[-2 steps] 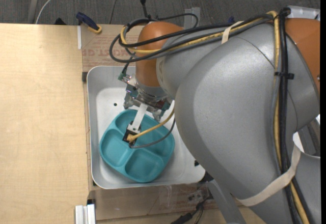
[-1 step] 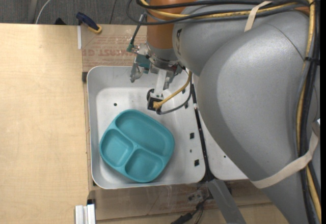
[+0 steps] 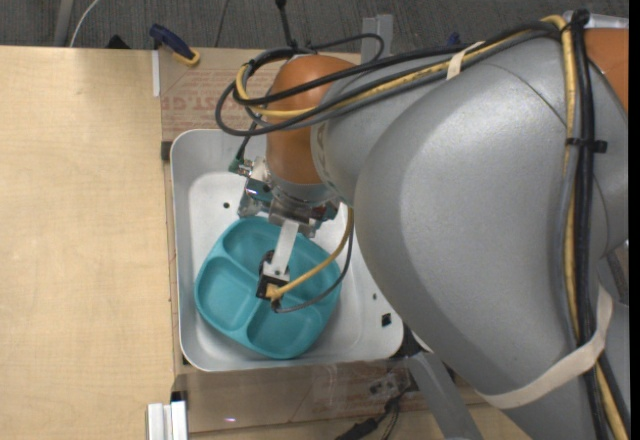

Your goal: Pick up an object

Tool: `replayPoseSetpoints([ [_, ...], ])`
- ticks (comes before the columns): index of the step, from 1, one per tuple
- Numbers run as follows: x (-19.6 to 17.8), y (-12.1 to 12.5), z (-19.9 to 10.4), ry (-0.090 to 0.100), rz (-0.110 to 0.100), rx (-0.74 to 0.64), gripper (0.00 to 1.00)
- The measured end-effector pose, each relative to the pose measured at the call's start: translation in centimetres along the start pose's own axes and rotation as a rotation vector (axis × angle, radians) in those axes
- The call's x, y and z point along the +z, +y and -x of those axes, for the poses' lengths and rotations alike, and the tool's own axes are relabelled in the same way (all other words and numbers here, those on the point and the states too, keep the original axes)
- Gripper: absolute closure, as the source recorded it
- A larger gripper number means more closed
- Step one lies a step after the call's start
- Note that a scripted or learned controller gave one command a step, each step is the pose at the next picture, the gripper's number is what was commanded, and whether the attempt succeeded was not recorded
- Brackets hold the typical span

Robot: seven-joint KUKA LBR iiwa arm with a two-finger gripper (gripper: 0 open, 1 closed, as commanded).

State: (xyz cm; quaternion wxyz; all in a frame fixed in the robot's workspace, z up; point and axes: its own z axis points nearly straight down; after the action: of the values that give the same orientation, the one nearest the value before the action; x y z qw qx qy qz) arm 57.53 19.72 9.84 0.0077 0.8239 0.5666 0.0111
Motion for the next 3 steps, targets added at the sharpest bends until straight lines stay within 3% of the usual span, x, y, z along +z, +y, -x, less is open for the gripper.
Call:
replayPoseSetpoints([
  [1, -3.3, 4.4, -4.5, -0.018, -0.022, 0.587, 0.00],
  [2, -34.1, 5.7, -5.3, -0.022, -0.016, 1.008, 0.00],
  [3, -17.6, -0.1, 0.5, -0.026, -0.017, 0.962, 0.00],
])
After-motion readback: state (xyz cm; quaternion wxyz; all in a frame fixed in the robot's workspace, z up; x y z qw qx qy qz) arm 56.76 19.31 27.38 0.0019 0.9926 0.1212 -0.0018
